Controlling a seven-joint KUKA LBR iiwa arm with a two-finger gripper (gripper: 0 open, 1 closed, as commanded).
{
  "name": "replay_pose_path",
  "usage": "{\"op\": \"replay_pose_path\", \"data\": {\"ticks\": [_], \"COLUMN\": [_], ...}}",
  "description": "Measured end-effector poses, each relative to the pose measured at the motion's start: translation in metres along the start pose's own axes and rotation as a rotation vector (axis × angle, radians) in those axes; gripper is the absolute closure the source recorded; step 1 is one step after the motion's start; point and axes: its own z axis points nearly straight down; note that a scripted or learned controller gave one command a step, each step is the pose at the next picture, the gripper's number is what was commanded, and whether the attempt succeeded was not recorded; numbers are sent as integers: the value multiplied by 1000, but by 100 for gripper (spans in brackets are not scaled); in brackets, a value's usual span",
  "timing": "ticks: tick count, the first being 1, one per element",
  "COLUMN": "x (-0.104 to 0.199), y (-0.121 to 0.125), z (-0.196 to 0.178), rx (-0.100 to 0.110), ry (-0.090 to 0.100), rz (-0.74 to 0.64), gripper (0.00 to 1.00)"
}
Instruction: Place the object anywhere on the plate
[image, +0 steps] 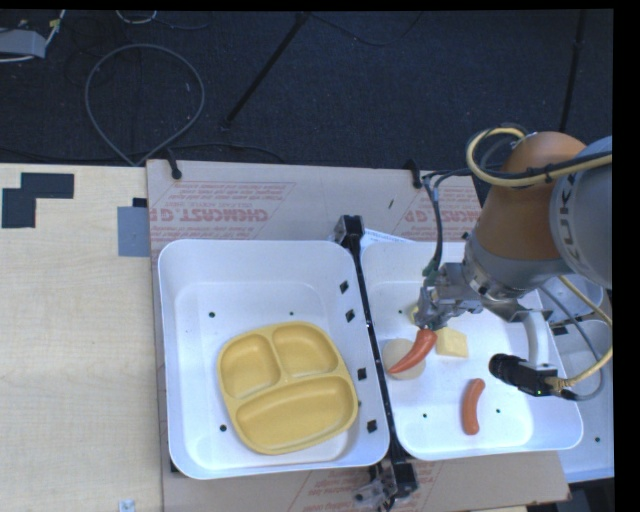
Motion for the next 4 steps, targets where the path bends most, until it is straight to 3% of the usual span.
{"op": "replay_pose_path", "data": {"ticks": [1,4], "x": [50,202], "y": [-12,-6], "z": [-1,-20], "rx": [1,0], "ry": [-1,-4], "rz": [0,-1], "gripper": [100,100]}}
